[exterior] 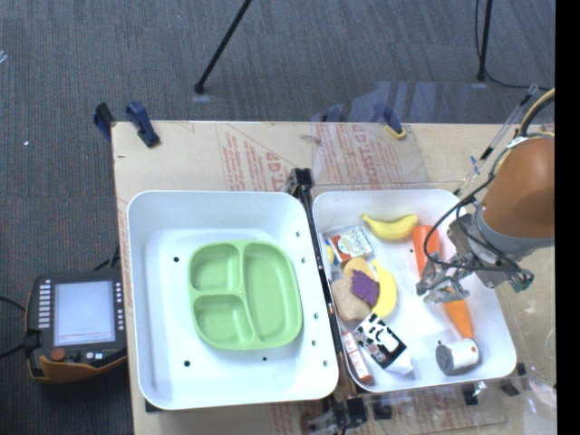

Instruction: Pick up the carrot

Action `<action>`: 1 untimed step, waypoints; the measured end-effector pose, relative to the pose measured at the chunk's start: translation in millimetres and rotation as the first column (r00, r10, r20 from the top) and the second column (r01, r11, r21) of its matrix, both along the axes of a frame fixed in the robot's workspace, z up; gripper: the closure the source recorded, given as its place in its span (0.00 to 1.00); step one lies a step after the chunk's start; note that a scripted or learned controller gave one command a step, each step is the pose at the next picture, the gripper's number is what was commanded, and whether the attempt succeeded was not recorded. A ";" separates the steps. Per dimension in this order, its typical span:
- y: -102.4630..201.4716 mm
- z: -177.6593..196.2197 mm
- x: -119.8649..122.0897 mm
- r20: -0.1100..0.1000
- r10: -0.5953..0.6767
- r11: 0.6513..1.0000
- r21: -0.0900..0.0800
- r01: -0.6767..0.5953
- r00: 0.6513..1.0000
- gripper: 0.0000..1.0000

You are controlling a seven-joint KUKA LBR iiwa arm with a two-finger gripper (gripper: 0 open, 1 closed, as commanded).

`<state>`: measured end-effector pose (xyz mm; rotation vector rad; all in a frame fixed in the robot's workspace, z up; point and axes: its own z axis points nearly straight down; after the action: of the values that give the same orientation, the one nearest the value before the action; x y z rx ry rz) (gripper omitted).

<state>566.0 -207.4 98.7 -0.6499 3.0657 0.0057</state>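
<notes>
The carrot (459,316) is orange and lies lengthwise in the right half of the right bin (412,199). Its thick end (422,241) shows near the banana, and its tapered end points toward the bin's front right. My gripper (443,285) hangs low over the carrot's middle and hides that part. The fingers look spread, one on each side of the carrot, so the gripper is open. I cannot tell whether they touch it. The grey wrist and orange band (526,188) rise to the right.
In the right bin are a banana (391,227), a sandwich with a purple and yellow piece (362,290), small packets (381,343) and a grey cylinder (456,355). The left bin (154,216) holds a green divided tray (245,294). A tablet (82,320) sits off the bench at left.
</notes>
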 end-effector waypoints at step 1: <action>29.8 -12.3 -25.4 -0.006 0.343 0.939 0.001 -0.343 0.939 1.00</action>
<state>540.6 -177.6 86.4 -1.1766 2.9123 0.0095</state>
